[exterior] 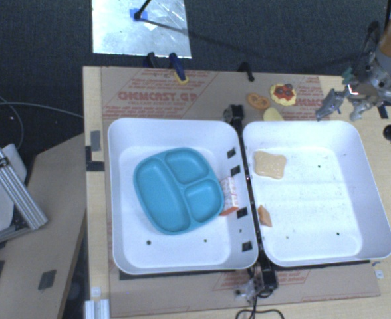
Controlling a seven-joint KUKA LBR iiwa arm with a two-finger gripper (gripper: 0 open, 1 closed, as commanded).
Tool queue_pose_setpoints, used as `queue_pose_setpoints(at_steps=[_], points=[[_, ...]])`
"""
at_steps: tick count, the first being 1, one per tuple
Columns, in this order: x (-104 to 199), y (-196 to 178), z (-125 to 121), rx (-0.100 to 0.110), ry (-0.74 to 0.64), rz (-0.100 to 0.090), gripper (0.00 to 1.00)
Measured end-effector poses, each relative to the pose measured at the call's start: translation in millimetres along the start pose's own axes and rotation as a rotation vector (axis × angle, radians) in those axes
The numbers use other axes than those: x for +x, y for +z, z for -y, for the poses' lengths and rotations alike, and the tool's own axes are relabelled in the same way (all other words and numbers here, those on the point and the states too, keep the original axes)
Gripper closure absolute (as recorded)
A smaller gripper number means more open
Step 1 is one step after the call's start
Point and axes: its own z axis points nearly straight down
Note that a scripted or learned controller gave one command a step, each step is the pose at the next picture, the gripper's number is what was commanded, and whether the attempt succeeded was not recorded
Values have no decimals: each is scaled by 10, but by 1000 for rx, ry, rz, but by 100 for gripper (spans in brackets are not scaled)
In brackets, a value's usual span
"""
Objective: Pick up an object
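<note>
Beige bread slice (270,165) lies in the right bin (355,198), near its far-left corner. Beyond that bin's far-right corner hangs the gripper (342,107), fingers spread, grasping nothing.

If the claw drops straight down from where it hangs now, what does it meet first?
Probably the cardboard bench top just behind the right bin's far rim, not any object. The claw looks open, but depth is unclear.

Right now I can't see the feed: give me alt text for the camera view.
Gripper hovers beyond the right bin's far rim, jaws open, holding nothing. That bin holds a tan bread-like slice and a small orange piece; the left bin holds a blue divided plate.
</note>
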Motion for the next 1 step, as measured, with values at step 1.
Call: queue_pose_setpoints(at_steps=[1], points=[[-301,575,215,3,3,0,0]])
